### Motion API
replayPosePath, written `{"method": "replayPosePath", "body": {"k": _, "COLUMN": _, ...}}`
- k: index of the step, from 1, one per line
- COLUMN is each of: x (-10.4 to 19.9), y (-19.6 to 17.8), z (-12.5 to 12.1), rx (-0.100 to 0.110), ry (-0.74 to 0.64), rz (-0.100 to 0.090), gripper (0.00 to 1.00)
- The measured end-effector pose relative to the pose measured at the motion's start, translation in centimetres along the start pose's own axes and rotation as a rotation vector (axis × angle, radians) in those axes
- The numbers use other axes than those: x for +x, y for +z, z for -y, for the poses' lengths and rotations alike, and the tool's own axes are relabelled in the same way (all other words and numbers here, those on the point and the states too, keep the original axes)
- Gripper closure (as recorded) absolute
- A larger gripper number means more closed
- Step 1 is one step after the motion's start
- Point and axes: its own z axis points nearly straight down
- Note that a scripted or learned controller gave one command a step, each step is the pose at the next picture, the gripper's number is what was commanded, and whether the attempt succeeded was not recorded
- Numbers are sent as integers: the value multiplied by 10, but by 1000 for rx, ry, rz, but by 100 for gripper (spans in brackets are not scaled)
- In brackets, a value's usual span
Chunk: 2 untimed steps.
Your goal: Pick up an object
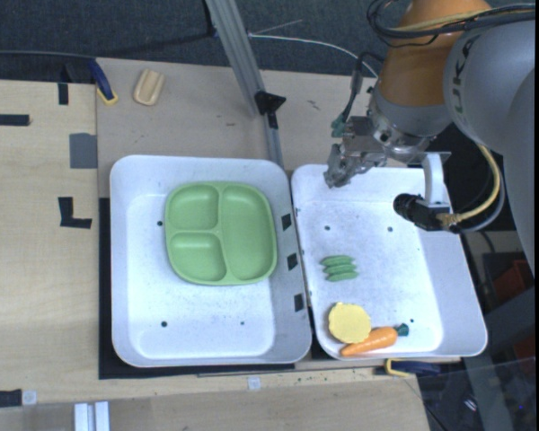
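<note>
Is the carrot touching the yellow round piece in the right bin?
Touching. In the camera view the carrot lies against the lower edge of the yellow round piece, with no white floor of the right bin between them.

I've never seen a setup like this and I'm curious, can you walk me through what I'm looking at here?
This is a single camera looking down at a slant on a bench. The grey and orange machine at the right is a robot arm; its hand hangs over the far edge of the right bin. Nothing shows between its fingers. That bin holds green pea pods, a yellow round piece and a toy carrot. The left bin holds a green divided plate.
</note>
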Motion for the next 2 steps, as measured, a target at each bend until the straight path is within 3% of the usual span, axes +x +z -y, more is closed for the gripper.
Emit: {"method": "replayPosePath", "body": {"k": 2, "x": 127, "y": 18, "z": 14, "rx": 1, "ry": -1, "rz": 0, "gripper": 100}}
